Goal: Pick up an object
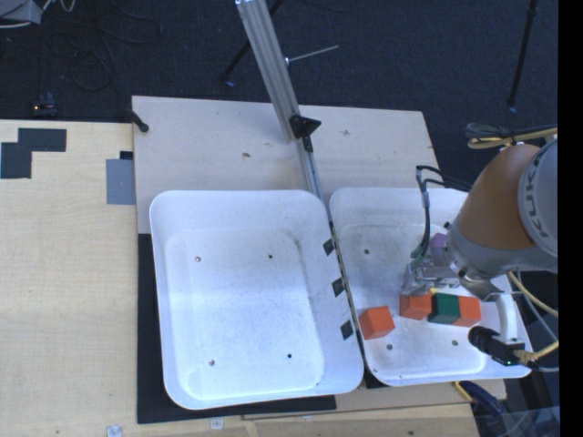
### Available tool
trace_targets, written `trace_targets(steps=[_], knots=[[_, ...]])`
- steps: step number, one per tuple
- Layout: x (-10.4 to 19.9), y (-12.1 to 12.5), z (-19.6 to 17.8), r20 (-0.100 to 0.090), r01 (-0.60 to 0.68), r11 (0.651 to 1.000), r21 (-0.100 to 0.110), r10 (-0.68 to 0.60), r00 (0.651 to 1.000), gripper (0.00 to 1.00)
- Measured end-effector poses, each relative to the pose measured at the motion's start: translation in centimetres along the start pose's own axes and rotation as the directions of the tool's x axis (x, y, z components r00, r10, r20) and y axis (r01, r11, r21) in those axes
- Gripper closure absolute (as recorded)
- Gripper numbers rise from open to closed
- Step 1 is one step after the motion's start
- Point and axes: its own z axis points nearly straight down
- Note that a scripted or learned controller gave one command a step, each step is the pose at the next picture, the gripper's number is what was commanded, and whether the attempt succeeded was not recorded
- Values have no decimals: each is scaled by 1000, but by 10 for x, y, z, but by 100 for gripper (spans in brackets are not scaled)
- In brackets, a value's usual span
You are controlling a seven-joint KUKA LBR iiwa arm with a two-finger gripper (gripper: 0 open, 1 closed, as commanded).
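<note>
In the right bin (pixel 387 217) lie an orange block (pixel 376 321), a second orange block (pixel 414 307), a dark green block (pixel 445 309) and another orange piece (pixel 468 310) beside it. A small purple thing (pixel 439 241) peeks out by the arm. My gripper (pixel 422 283) reaches down from the grey and orange arm, right above the second orange block and the green one. Its fingertips sit close to those blocks, and whether they touch is unclear.
The left bin (pixel 173 217) stands beside the right one, with black clips along the shared wall. A slanted aluminium bar (pixel 273 71) rises behind the bins. Cables hang off the arm at the bench's right edge.
</note>
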Motion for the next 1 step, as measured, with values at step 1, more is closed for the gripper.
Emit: trace_targets(steps=[1], knots=[[0, 0, 0, 0, -1, 1000, -1, 1, 1000, 0]])
